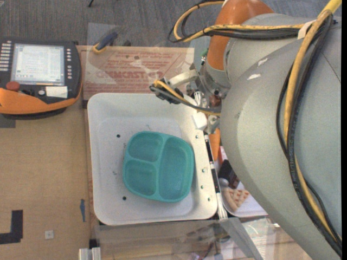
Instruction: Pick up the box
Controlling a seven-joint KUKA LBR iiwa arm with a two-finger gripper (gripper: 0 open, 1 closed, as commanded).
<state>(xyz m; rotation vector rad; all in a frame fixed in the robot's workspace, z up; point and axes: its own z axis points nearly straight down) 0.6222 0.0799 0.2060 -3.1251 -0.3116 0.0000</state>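
Smooth teal three-compartment plate (159, 167) in shallow white bin (103, 145); claw state indiscernible.

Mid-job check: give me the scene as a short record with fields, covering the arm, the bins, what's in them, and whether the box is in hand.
arm: grey arm reaching in from the right, covering most of the right bin
left bin: white bin holding a teal divided tray
right bin: small items at its visible edge, too hidden to name
box: cannot be identified
box in hand: cannot tell
off bench: control pendant at upper left
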